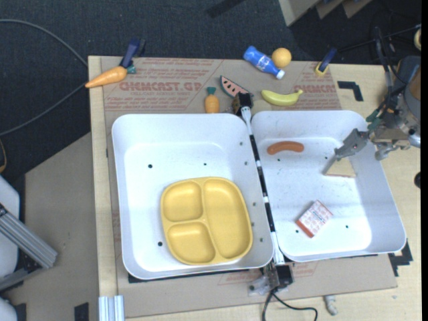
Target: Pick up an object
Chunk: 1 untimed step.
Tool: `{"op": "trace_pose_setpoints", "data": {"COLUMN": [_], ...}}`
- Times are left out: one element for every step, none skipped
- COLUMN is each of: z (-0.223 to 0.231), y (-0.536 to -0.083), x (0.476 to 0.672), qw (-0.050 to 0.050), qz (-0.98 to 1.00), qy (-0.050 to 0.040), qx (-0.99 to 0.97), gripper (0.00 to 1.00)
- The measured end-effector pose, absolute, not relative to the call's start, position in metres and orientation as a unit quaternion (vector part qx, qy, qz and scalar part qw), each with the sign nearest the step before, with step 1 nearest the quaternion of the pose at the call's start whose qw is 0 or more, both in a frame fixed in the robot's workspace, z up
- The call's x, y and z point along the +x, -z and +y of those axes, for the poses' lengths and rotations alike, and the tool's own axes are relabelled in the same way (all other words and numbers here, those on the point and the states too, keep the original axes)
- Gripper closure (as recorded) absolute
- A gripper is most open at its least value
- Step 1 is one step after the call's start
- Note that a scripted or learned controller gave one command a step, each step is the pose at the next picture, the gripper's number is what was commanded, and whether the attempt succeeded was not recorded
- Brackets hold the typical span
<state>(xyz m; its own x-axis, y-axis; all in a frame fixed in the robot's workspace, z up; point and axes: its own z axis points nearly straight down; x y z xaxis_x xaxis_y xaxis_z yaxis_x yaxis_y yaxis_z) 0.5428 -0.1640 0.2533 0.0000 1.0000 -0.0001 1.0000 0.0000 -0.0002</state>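
Two white bins are sitting side by side in front of you, and the right bin is serving as the landmark for everything else. Inside it, a sausage is lying near its far left corner, and a small red-and-white packet is resting nearer its front, well apart from the sausage. You are seeing the gripper hanging over the right bin's far right part, with its grey fingers spread apart and nothing between them; a pale shadow is falling on the bin floor just below. Immediately left of the right bin, the left bin is holding a yellow divided tray toward its front. Beyond the right bin's far rim, a banana is lying on the bench, with a blue bottle and an orange ball farther back. Left of those, a watermelon slice and a small orange toy are sitting behind the left bin, and a carrot is lying far off toward the bench's far left corner.
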Motion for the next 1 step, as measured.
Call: {"op": "trace_pose_setpoints", "data": {"z": [-0.1144], "y": [-0.1596], "x": [0.4807], "qw": [0.001], "qz": [-0.707], "qy": [-0.0006], "qx": [-0.707], "gripper": [0.0]}}
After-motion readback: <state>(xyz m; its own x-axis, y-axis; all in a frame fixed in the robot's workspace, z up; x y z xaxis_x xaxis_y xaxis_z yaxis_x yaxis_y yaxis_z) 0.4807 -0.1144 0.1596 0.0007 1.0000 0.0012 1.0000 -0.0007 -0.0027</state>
